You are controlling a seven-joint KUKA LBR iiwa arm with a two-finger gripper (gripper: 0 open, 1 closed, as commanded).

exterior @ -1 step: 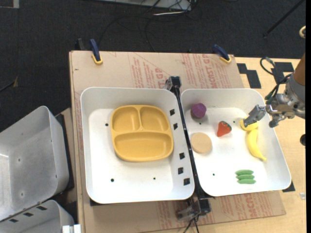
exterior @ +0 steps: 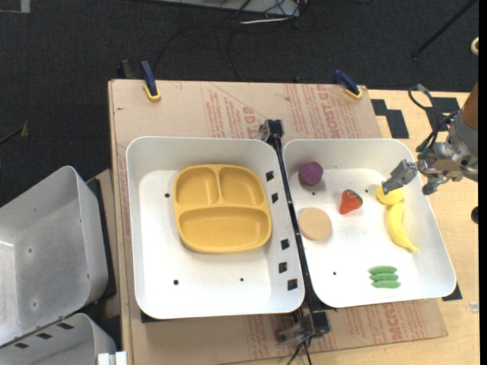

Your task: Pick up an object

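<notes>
Yellow banana [exterior: 399,220] lies just under your gripper [exterior: 402,182], which hovers at its top end; whether its fingers are spread, I cannot tell.

Two white bins [exterior: 144,226], one yellow tray [exterior: 223,207], one banana [exterior: 399,223], one strawberry [exterior: 350,201], one plum [exterior: 310,173], one cookie [exterior: 315,224], one pea pod [exterior: 384,276].

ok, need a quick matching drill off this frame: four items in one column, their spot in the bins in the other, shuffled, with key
Items:
1. yellow tray
2. purple fruit
3. green pods
4. banana

Places:
A. right bin, near front edge
B. left bin, centre
C. right bin, its top end at the gripper
D. right bin, back left, near the divider

Pairs: 1-B, 2-D, 3-A, 4-C
</notes>
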